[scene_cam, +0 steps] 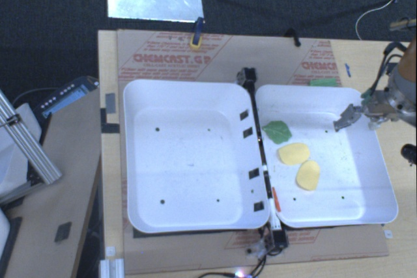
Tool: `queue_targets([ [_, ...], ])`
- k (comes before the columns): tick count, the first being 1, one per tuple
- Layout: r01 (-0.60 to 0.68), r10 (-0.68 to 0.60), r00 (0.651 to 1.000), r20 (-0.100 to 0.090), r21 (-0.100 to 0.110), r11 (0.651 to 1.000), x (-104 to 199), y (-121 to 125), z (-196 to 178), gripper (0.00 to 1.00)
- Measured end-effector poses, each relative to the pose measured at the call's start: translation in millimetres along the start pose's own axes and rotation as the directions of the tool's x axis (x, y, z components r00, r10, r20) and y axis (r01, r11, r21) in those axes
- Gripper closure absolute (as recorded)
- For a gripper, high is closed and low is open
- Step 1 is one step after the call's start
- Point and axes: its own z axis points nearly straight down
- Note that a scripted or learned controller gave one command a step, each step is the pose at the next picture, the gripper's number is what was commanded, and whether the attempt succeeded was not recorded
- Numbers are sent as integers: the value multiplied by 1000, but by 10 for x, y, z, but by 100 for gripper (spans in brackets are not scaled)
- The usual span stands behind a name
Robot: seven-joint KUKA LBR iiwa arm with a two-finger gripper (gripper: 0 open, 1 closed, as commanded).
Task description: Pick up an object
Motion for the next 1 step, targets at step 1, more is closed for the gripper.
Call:
queue_targets([
  [1, -5, 5, 1000, -3, 9, 1000, -29, -500, 1230, 0],
])
